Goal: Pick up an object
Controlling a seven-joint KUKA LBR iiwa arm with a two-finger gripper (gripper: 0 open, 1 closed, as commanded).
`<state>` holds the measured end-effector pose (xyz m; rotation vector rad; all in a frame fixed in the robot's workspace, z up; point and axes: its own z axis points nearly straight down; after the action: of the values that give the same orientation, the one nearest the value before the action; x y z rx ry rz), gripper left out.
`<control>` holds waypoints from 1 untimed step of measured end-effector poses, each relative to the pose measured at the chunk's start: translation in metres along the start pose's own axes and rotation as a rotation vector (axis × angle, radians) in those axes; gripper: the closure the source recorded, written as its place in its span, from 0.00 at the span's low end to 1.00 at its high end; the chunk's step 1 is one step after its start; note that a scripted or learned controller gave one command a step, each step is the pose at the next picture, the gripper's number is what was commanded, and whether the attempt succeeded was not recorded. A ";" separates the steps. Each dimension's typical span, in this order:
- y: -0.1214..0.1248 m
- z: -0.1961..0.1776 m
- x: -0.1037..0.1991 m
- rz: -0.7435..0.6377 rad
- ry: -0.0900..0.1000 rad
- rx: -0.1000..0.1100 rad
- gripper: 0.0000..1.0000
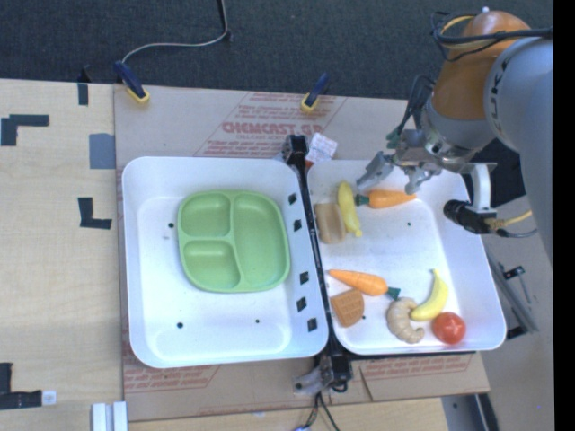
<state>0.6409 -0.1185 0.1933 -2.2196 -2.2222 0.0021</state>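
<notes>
The bench (54, 241) carried two white bins; in the right bin (467, 268) the end effector (393, 180) hung, fingers spread, astride a toy carrot (392, 199), poised to grasp it

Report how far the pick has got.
Done: the arm has reached into the right bin and the open gripper sits over the carrot near the bin's far edge. In hand: nothing; the carrot lies on the bin floor. Left: closing on it and lifting.
</notes>
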 end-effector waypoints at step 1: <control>0.017 0.062 0.022 0.000 0.000 0.001 0.00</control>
<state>0.6578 -0.0966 0.1308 -2.2191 -2.2214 0.0026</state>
